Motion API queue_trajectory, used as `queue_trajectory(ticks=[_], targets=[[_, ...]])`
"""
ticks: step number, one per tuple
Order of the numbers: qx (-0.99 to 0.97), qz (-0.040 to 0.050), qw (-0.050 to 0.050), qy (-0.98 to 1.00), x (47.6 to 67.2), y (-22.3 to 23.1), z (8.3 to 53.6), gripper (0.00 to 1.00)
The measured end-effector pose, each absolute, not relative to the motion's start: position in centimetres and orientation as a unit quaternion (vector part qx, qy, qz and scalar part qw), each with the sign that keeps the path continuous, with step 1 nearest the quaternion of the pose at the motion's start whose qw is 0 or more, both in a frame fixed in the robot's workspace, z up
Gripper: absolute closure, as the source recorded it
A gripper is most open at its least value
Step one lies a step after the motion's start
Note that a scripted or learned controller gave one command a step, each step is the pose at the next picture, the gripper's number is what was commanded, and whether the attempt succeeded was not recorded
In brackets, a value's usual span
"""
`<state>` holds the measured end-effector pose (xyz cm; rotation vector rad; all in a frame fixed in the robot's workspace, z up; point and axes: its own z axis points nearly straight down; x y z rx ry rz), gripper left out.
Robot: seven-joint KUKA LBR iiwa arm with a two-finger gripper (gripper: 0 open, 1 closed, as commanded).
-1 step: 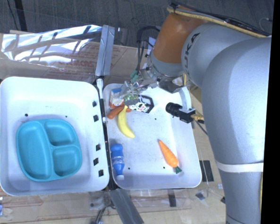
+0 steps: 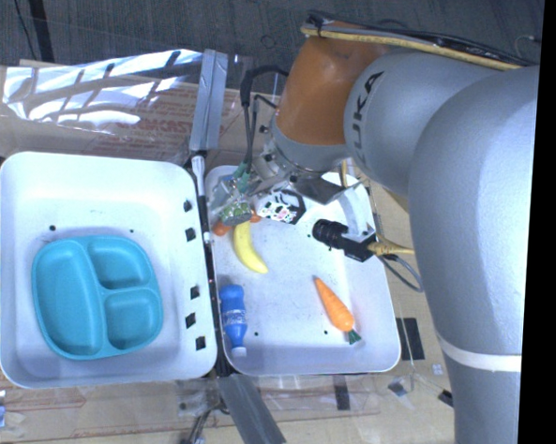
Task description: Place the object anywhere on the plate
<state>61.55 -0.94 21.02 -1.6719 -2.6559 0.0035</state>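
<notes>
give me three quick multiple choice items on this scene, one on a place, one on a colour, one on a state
1. Where is the plate?
A. left bin
B. right bin
C. on the bench

2. What colour is the bottle?
A. red
B. blue
C. green

3. How does the banana lie?
A. on the plate
B. stacked on the carrot
C. on the right bin's floor

Answers: 1 A, the plate sits in the left bin. 2 B, the bottle is blue. 3 C, the banana lies in the right bin, apart from the carrot.

A turquoise plastic three-compartment plate [image 2: 95, 294] sits in a white bin [image 2: 13, 247]. By the pincer [image 2: 247, 188]: a yellow banana [image 2: 248, 247], an orange carrot with green top [image 2: 335, 309], a blue bottle [image 2: 232, 315], and a black-and-white patterned toy [image 2: 281, 207].
</notes>
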Motion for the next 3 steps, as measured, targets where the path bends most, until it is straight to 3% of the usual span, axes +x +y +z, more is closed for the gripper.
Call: queue_trajectory(ticks=[1, 2, 3], targets=[[-0.54, 0.0012, 0.001, -0.842, 56.9, 6.2, 24.2, 1.0], [-0.515, 0.0027, 0.002, -0.857, 55.2, 13.8, 16.5, 1.0], [-0.515, 0.0024, 0.002, -0.857, 55.2, 13.8, 16.5, 0.0]])
